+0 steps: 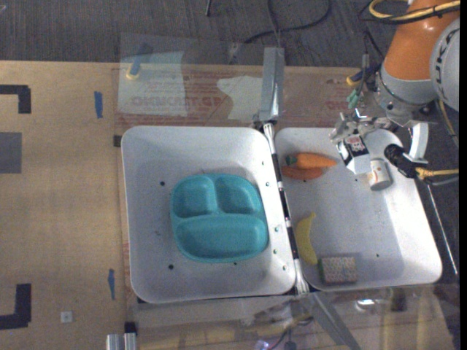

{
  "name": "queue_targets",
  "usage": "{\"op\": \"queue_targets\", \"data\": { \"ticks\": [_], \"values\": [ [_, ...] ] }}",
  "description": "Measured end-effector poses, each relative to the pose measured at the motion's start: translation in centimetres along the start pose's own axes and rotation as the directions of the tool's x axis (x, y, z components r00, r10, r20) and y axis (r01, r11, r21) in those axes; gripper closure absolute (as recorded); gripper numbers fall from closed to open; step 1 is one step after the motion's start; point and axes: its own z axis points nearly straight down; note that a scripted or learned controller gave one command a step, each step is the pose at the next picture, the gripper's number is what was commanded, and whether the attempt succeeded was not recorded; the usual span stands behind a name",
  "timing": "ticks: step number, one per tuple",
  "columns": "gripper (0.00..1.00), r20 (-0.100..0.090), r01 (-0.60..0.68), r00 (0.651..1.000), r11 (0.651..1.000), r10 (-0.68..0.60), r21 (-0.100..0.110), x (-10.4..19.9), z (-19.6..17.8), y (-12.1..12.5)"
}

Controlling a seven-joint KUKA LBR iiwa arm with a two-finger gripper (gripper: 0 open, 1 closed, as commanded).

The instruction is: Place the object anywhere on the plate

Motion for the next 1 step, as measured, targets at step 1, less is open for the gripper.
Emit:
{"op": "queue_targets", "data": {
  "ticks": [1],
  "values": [
    [1.00, -0.002, -0.123, 0.992, 0.992, 0.123, 0.003, 6.67, 0.50, -4.33]
  ]
}}
